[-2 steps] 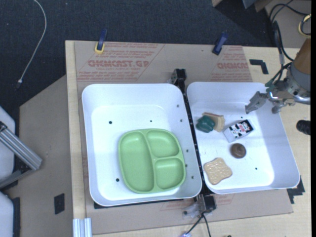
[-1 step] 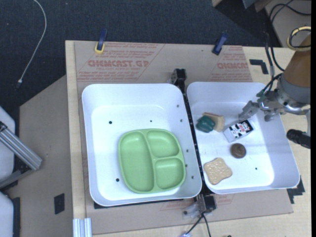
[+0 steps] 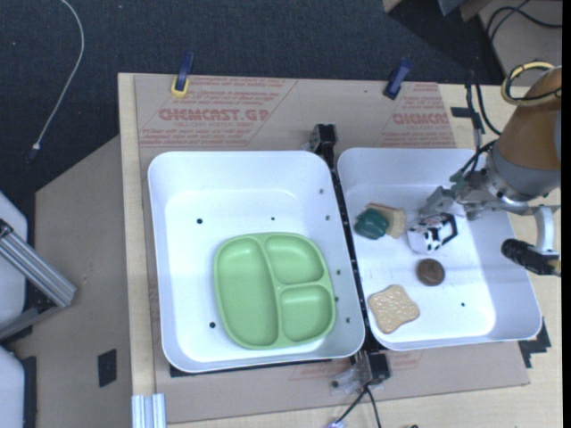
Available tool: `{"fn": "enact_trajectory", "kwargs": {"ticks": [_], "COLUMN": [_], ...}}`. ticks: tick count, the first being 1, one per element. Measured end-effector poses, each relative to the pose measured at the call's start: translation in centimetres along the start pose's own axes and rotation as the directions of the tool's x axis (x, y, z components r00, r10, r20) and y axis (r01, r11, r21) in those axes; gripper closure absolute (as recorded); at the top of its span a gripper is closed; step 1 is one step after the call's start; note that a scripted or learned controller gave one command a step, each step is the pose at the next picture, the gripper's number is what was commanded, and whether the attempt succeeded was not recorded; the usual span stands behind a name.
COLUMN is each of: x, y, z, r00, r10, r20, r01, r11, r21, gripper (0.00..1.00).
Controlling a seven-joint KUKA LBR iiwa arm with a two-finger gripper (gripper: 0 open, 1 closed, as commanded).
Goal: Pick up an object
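Low in the right bin, end effector (image 3: 434, 224), grip state impossible to tell, hovers over a small black-and-white toy (image 3: 430, 235), probably light and rigid, best pinched across its middle.

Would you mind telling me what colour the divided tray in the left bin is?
The divided tray is light green, seen plainly in the camera view.

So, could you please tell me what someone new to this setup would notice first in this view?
The light green divided plate draws the eye first, lying alone in the left bin. Next comes the grey arm with its orange band reaching in from the right, its tool low over the right bin. Small items cluster there: a green and tan piece, a brown round one and a tan, speckled flat one.
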State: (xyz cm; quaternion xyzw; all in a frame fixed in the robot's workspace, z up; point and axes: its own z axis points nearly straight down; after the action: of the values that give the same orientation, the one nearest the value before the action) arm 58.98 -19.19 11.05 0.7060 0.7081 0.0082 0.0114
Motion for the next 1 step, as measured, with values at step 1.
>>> {"fn": "enact_trajectory", "kwargs": {"ticks": [1], "x": [0.04], "y": [-0.04], "z": [2.67], "r00": [1.0], "r10": [0.002], "r20": [-0.004], "r01": [-0.002], "r11": [1.0], "r21": [0.027], "gripper": [0.0]}}
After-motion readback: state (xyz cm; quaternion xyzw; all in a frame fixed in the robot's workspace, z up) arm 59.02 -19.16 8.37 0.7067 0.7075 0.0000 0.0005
